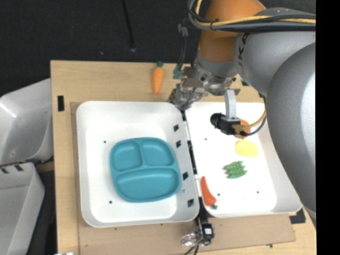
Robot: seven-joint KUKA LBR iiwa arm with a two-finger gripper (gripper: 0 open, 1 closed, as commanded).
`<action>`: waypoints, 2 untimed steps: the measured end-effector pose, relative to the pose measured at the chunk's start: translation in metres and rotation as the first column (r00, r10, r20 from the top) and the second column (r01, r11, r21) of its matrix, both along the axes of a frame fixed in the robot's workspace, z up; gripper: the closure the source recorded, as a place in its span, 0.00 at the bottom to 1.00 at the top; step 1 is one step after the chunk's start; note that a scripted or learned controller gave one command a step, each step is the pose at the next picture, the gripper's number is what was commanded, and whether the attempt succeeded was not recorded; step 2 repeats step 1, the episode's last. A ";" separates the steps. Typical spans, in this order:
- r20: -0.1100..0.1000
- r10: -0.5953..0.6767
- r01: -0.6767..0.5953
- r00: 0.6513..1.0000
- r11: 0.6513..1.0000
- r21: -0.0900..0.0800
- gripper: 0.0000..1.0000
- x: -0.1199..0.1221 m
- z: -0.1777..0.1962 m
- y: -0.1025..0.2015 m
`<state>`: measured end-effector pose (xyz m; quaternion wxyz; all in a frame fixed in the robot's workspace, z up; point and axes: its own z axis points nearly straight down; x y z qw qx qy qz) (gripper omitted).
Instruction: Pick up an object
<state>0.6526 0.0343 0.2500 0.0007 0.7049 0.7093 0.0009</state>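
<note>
My gripper (182, 97) hangs over the back rim where the two bins meet, under the orange wrist band. Nothing shows in its grasp. A toy carrot (158, 78) lies on the wooden bench just behind the left bin, a little to the gripper's left. In the right bin (265, 195) lie a yellow piece (246, 149), a green pod-like piece (235, 169) and a red-orange pepper (207, 191) against the bin's left wall near the front. A blue divided plate (144, 169) rests in the left bin (93, 142).
The arm's grey body covers the right bin's right side and back corner. A black fitting with an orange cable (228, 123) hangs from the wrist over the right bin's back. Black clips line the shared rim (187, 158).
</note>
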 end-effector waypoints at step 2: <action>0.000 -0.001 0.001 1.000 1.000 -0.001 1.00 0.019 -0.014 0.047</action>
